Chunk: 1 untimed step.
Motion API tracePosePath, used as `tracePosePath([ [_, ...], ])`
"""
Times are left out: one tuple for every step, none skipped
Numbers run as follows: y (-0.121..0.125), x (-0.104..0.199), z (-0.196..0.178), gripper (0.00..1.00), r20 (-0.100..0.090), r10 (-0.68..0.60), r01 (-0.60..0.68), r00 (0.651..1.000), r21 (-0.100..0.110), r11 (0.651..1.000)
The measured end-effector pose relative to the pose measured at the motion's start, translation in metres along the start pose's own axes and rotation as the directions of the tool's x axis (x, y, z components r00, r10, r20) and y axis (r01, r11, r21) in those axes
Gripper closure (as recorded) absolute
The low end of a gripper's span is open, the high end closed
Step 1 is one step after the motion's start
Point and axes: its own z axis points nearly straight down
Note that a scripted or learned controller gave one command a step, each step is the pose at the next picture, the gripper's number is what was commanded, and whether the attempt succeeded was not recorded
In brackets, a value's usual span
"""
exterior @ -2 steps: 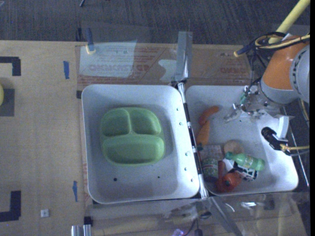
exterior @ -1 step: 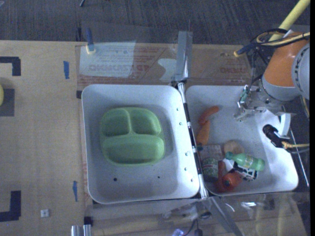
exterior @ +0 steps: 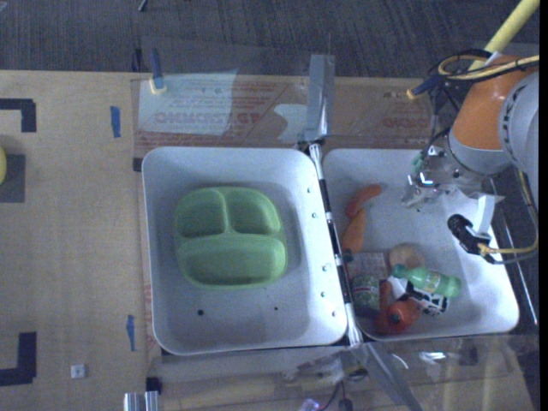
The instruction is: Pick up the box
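The tool (exterior: 425, 181) hangs over the right bin's (exterior: 505, 311) far end, and whether it grips anything, I cannot tell. The box (exterior: 366, 282) lies flat against the bin's left wall, beside a green bottle (exterior: 425, 280). A green tray (exterior: 229, 236) fills the left bin (exterior: 163, 178).

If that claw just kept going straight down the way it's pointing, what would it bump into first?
Probably bare floor of the right bin. The gripper hangs over its upper part, apart from the box, though depth is hard to judge.
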Motion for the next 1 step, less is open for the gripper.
tracePosePath([
  [-0.0011, 0.0017, 0.0015, 0.0, -0.004, -0.001, 0.001, 1.0, 0.006, 1.0],
])
